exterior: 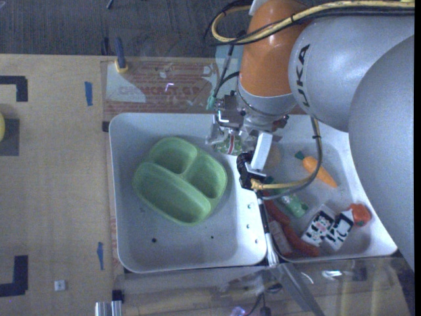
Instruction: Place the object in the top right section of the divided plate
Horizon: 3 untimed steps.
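A green divided plate (179,180) lies tilted in the left bin (131,242), with one long section and two smaller ones. My gripper (224,135) hangs over the wall between the two bins, just beyond the plate's upper right rim. Something small and multicoloured (222,145) shows at its tip, but it is too blurred to tell what it is or whether it is held. The orange band and grey arm hide the upper part of the right bin.
The right bin (368,245) holds an orange carrot (318,169), a green bottle (295,205), a red sausage-like piece (291,234), two black-and-white blocks (330,227) and a red item (360,212). A yellow cable (283,184) loops below the wrist.
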Each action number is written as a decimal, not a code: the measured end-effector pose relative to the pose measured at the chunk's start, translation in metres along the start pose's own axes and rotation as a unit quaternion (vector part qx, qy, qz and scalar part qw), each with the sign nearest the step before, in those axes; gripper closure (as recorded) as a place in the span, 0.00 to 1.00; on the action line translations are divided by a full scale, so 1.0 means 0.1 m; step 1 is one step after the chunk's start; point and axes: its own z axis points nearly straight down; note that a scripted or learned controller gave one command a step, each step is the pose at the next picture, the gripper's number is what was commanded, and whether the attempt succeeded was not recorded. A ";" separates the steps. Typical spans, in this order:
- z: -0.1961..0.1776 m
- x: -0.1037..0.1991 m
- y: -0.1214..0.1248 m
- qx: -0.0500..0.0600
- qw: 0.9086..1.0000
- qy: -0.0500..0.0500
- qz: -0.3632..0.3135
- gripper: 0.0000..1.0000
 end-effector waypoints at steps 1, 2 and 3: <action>0.10 0.46 -0.06 0.000 0.998 0.000 -0.066 1.00; 0.00 -0.12 -0.22 0.002 0.999 0.000 -0.042 1.00; 0.39 0.15 0.32 0.000 0.998 0.000 -0.058 1.00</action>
